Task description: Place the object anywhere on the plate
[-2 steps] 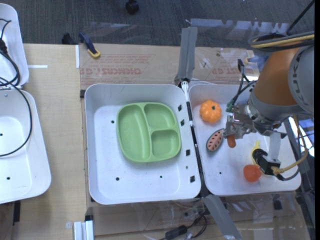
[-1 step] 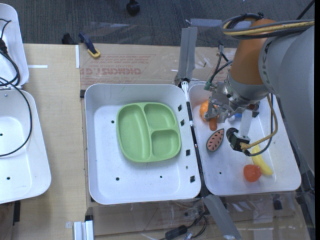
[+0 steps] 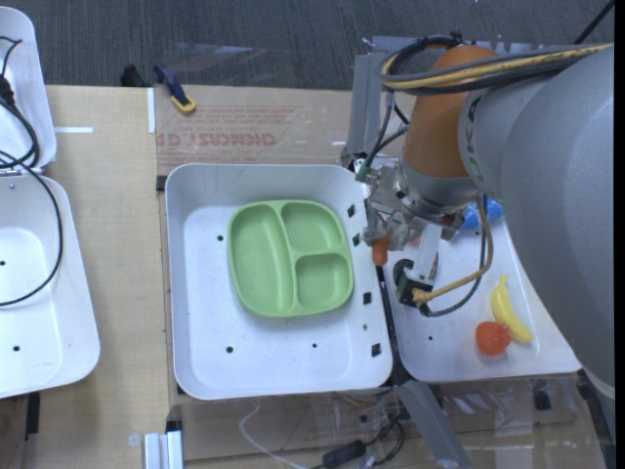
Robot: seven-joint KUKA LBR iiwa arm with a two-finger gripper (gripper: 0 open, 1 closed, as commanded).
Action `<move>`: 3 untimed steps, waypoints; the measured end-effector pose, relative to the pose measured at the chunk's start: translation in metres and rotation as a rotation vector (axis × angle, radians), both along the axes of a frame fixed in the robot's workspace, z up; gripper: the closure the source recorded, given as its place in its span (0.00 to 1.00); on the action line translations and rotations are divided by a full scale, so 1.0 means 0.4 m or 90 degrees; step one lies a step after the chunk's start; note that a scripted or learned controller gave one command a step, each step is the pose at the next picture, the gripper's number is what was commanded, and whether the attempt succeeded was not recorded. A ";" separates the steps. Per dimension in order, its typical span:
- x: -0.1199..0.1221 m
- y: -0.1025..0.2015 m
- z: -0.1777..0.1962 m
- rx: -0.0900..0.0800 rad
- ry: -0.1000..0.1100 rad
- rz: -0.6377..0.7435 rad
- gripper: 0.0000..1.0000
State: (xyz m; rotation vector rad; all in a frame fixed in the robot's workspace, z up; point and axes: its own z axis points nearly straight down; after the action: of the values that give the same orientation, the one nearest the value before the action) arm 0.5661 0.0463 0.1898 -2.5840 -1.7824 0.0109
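A small orange object [image 3: 379,254] — too small to identify — shows at the tip of the two-finger gripper [image 3: 383,240], right over the seam where the two shallow white bins meet; it appears to be pinched there, though whether the claw truly grips it or merely hangs over it cannot be told from above. To its left, well within reach, the pale green three-compartment plastic plate [image 3: 290,257] lies flat in the middle of the left white bin [image 3: 195,360], all three wells bare. Done well, the step in hand would carry the piece leftward over the bin's rim, high enough to clear it, and let go only above a well — the small near-right one is closest. In the right white bin [image 3: 449,345] a yellow toy banana [image 3: 510,310] rests beside a red round fruit [image 3: 492,338], with something blue [image 3: 481,213] half hidden behind the grey arm [image 3: 547,164]. The yellow cable loop [image 3: 444,291] dangling under the wrist could snag.
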 end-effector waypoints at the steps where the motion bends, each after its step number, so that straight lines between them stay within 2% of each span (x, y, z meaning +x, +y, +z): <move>1: 0.000 -0.001 0.000 0.000 0.000 0.000 0.00; 2: -0.023 0.127 0.031 -0.003 -0.002 -0.366 0.00; 3: -0.014 -0.129 0.001 -0.003 -0.001 -0.453 0.00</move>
State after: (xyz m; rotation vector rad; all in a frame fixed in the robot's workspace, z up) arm 0.5605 -0.0054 0.1901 -3.0453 -0.7716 0.0112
